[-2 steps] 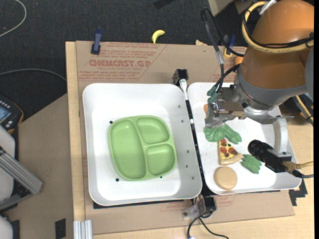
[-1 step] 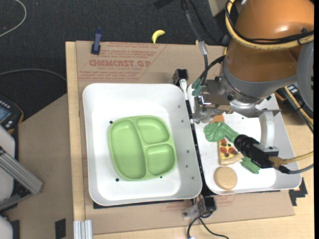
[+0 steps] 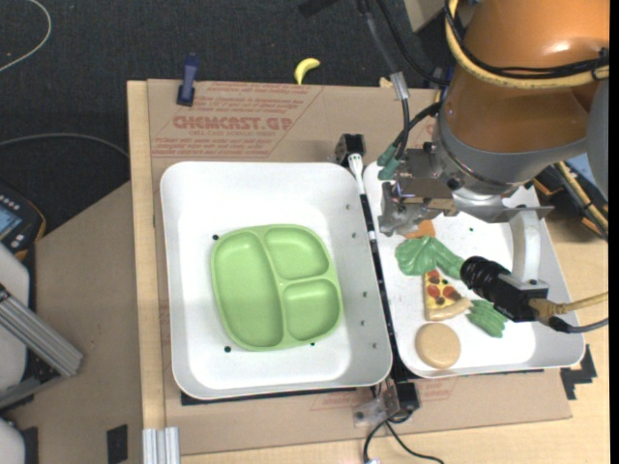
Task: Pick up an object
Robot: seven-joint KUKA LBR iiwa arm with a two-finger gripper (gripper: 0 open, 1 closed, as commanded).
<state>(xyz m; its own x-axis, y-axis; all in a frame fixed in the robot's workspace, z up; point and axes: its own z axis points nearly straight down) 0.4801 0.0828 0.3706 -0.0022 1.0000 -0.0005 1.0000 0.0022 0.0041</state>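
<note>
Pizza slice (image 3: 443,295), toy: lies in the right bin (image 3: 542,354), just nearer the camera than the gripper (image 3: 398,211), apart from it. Beside the slice, close under the gripper, a green leafy toy (image 3: 424,255). A small orange piece (image 3: 423,228) sits right next to the gripper; contact can't be made out. A round tan disc (image 3: 438,344) lies further out on the near side, past the slice.

Surface: both white bins rest on a brown board (image 3: 242,124) printed in red lettering, over a dark floor (image 3: 97,27). The left bin (image 3: 193,201), off to the gripper's far side from the arm, holds a green divided plate (image 3: 276,286). Beyond the gripper, at the board's back edge, are a blue clamp (image 3: 187,80) and a small yellow item (image 3: 307,68).

Gripper: hangs low over the right bin's back corner by the seam between bins. Open or closed: cannot tell from this angle. Nothing seen held.
</note>
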